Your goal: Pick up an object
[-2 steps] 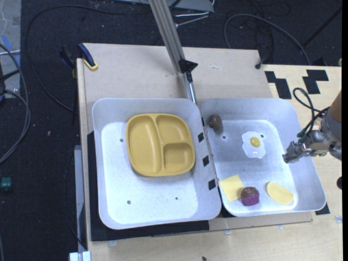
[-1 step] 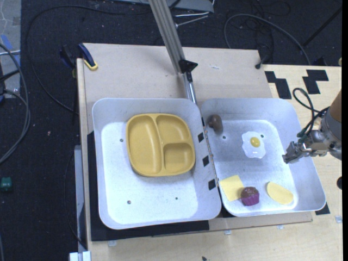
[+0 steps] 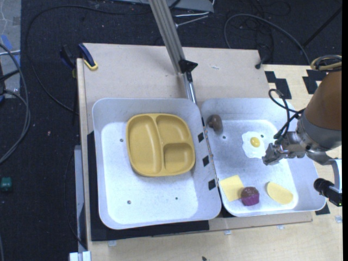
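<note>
In the right bin (image 3: 304,200) lie a fried egg (image 3: 253,144), a brown lump (image 3: 215,123), a yellow cheese slice (image 3: 231,187), a purple piece (image 3: 250,196) and a yellow oval piece (image 3: 280,192). My gripper (image 3: 271,156) hangs low over the right bin, just right of the fried egg and above the yellow oval piece. Nothing shows between its tips.
The left bin (image 3: 109,200) holds a yellow divided tray (image 3: 160,144). A metal pole (image 3: 168,31) slants over the bench behind the bins. The arm's orange and grey body (image 3: 326,113) fills the right edge.
</note>
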You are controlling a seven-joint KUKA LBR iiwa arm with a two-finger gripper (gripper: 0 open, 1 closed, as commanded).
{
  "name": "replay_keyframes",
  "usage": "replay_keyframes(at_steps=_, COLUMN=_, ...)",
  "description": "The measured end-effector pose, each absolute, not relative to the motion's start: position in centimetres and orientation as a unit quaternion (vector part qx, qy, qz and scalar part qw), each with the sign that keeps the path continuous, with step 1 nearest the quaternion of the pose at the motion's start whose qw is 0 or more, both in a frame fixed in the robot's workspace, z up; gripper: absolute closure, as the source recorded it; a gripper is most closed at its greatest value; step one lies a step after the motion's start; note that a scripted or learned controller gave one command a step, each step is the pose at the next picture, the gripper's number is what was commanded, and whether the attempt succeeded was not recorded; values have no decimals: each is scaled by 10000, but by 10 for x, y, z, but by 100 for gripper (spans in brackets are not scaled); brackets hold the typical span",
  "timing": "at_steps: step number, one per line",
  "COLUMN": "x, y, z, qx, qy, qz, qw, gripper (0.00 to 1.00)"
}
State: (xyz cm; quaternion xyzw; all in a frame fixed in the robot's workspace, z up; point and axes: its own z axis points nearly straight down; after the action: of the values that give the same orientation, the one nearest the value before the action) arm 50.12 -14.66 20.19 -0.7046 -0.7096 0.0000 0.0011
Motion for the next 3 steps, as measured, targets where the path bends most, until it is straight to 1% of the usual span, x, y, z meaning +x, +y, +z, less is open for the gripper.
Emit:
replay_keyframes(at_steps=1, x=498, y=-91, z=198, qx=-7044, qy=-7098, qz=0, qw=18, gripper=100)
replay_keyframes(at_steps=2, x=503, y=-36, z=197, qx=-7044, qy=-7098, qz=-4, qw=11, gripper=100)
replay_keyframes(at_steps=3, x=497, y=24, z=205, qx=-7042, qy=-7100, qz=-6, qw=6, gripper=100)
